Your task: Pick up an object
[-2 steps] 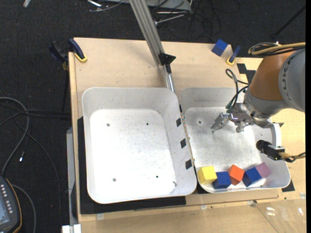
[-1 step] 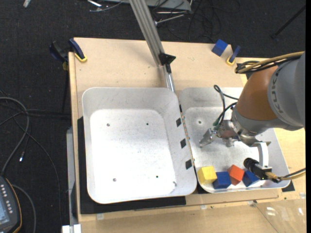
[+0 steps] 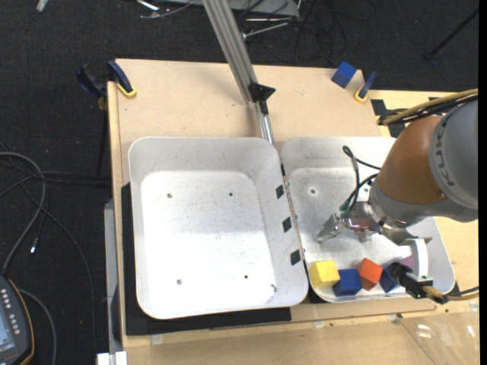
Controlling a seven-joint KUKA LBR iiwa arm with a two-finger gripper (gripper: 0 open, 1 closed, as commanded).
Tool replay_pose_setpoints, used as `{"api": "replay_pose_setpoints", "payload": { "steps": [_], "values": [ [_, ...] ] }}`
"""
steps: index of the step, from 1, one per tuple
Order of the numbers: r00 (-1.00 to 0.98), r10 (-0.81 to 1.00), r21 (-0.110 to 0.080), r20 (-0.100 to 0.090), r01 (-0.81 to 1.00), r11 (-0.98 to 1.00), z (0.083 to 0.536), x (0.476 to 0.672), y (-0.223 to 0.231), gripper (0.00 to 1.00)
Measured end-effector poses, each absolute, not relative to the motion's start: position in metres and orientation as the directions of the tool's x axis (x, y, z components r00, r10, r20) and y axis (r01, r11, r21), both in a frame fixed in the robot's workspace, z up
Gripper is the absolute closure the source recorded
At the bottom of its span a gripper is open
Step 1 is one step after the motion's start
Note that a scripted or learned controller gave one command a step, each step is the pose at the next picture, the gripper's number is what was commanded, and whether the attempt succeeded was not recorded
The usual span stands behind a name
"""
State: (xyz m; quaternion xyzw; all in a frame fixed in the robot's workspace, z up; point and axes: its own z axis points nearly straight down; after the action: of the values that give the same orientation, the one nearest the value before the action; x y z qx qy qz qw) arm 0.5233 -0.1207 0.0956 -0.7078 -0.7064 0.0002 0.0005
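Camera view from above shows the jaws [image 3: 340, 228] low inside the right bin [image 3: 319, 166], over its bare middle floor; the metal fingers [image 3: 329, 231] point toward the left bin, and whether they are spread or pressed together cannot be told at this size. Nothing sits between them. Just nearer the camera, along the right bin's front wall, lies a row of small blocks: a yellow block [image 3: 323, 272], a blue block [image 3: 348, 281] touching it, an orange block [image 3: 370, 272] beside that, and a darker blue piece [image 3: 389, 277] partly hidden by the arm's fittings. All of them lie apart from the jaws, toward the front edge. The grey arm with its orange band [image 3: 407, 166] comes in from the right, covering that bin's right half. The left bin [image 3: 204, 226] sits alongside. Both rest on the wooden table [image 3: 183, 97], where another blue block [image 3: 344, 73] lies near the far edge.
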Motion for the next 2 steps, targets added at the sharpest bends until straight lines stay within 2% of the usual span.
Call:
{"api": "replay_pose_setpoints", "payload": {
  "steps": [1, 2],
  "values": [
    [0.004, 1.0, 0.0, 0.0, 1.0, -0.004, 0.096, 0.505, -0.15, 0.0],
    [-0.004, 1.0, 0.001, 0.0, 1.0, 0.004, 0.096, 0.49, -0.117, 0.0]
  ]
}}
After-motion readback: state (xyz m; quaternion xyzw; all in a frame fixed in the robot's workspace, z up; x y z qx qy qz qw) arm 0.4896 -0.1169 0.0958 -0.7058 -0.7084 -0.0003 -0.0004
